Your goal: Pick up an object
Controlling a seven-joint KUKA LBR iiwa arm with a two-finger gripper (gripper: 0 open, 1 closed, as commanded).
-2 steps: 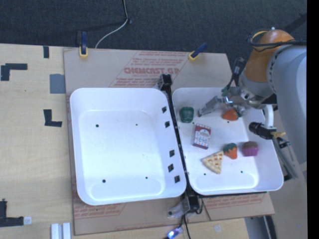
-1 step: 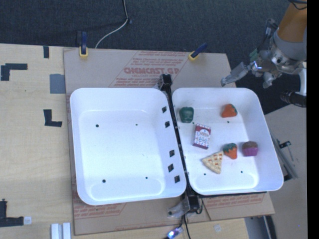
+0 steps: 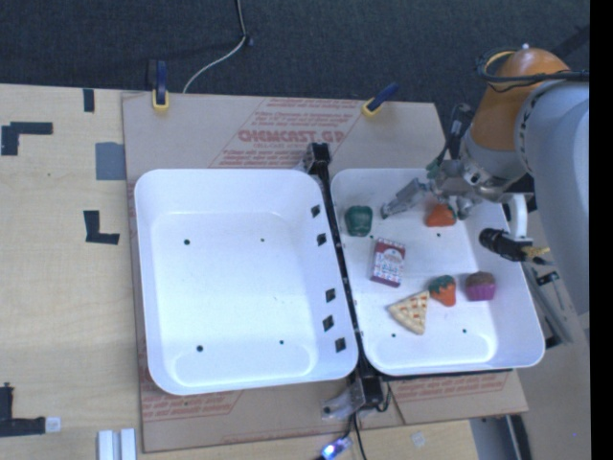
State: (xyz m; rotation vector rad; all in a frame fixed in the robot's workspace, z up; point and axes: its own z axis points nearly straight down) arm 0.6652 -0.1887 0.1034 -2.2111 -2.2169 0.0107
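On a bench (image 3: 57, 286), two white bins are sitting side by side. The left bin (image 3: 158, 209) is showing bare white floor. The right bin (image 3: 522, 353) is holding six small things.

Going from near to far in the right bin: a pizza slice (image 3: 411, 311) is lying nearest, with a small orange and green toy (image 3: 442, 289) just to its right and a purple piece (image 3: 480, 286) beyond that, further right. Farther back, a red and white packet (image 3: 387, 263) is lying near the bin's left side. Beyond it, a green cup (image 3: 358, 220) is standing close to the divider. At the far right, an orange piece (image 3: 441, 217) is lying right under the arm's wrist.

The gripper (image 3: 442, 192) is hanging over that far right corner, close above the orange piece. Whether it is open or closed cannot be told, and nothing can be seen held in it.

This looks like the reaching step, with the orange piece the likely target. The next move is calling for a straight drop onto it, then a firm close before lifting.
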